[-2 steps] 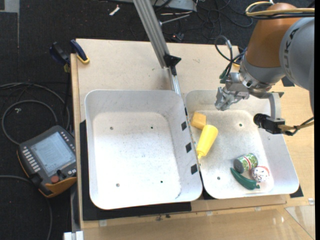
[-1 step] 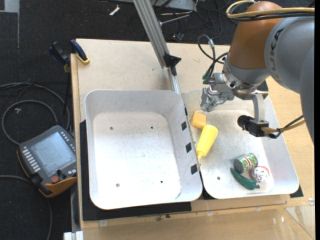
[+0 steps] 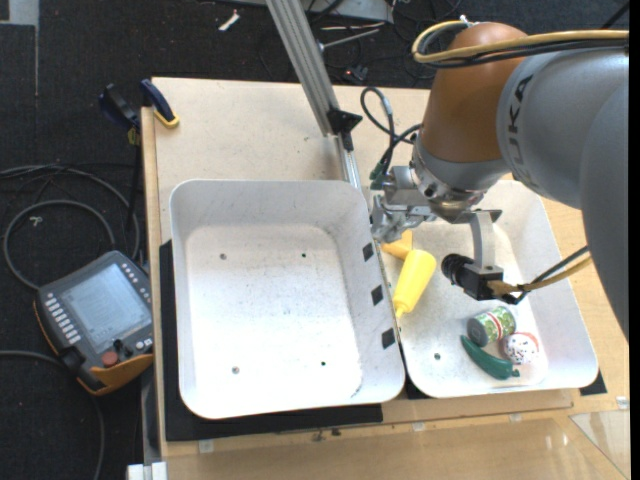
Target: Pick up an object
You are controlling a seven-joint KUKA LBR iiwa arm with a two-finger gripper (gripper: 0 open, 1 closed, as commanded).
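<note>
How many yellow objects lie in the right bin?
2: a yellow bottle by the bin's left wall, and a smaller yellow piece just above it, below the gripper. The arm may hide others.

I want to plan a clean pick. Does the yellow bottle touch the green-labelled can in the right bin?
Apart. The camera view shows bare white bin floor between the yellow bottle and the green-labelled can.

Dark carpet floor (image 3: 60, 58) — cables strewn; pale wooden bench (image 3: 240, 133) — evenly lit.
</note>
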